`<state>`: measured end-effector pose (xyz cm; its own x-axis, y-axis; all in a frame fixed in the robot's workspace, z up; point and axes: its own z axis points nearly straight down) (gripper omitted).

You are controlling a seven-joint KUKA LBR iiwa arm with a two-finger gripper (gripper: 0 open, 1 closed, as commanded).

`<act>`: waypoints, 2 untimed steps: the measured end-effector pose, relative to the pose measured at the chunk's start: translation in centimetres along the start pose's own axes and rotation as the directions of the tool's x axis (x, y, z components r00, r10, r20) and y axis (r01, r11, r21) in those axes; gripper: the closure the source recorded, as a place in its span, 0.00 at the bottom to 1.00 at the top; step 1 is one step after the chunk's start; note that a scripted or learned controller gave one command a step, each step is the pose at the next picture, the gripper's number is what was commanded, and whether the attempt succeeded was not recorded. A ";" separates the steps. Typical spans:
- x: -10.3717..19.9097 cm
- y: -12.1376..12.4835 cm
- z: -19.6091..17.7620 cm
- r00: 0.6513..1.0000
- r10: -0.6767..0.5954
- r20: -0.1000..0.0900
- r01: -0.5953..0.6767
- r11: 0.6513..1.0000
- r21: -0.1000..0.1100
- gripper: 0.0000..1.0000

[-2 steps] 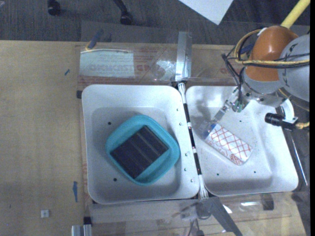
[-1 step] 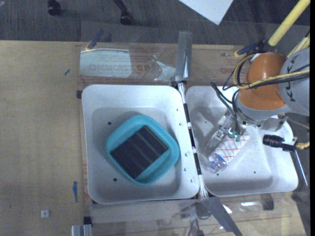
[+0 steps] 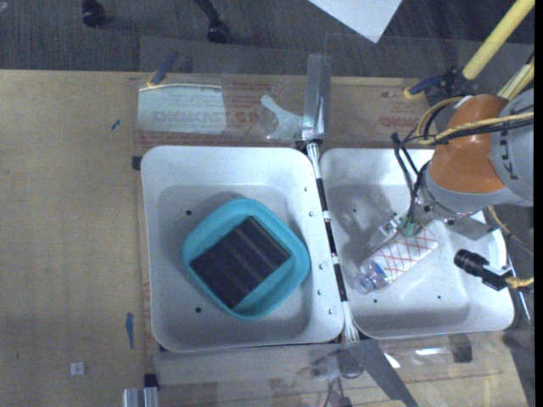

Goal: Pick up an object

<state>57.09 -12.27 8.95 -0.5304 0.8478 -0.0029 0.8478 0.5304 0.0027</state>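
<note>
While gripper [image 3: 405, 225] grip unclear | two bins [image 3: 161, 227] | one teal container [image 3: 246, 257] | one packet [image 3: 399, 257]

Dish [image 3: 246, 257] left bin [image 3: 161, 227] — pouch [image 3: 399, 257] right.

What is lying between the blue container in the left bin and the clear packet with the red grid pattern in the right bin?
In the camera view, between the blue container and the clear packet lie bare white bin floor and the two bins' adjoining rims. No other object lies there.
</note>
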 end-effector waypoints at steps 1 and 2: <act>2.0 1.1 0.1 0.994 0.109 0.001 -0.109 0.994 -0.003 0.00; -0.3 -5.0 -0.9 0.966 0.257 -0.003 -0.257 0.966 0.004 0.00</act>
<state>53.01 -15.23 9.89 -0.2946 0.9556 0.0010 0.9556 0.2946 -0.0011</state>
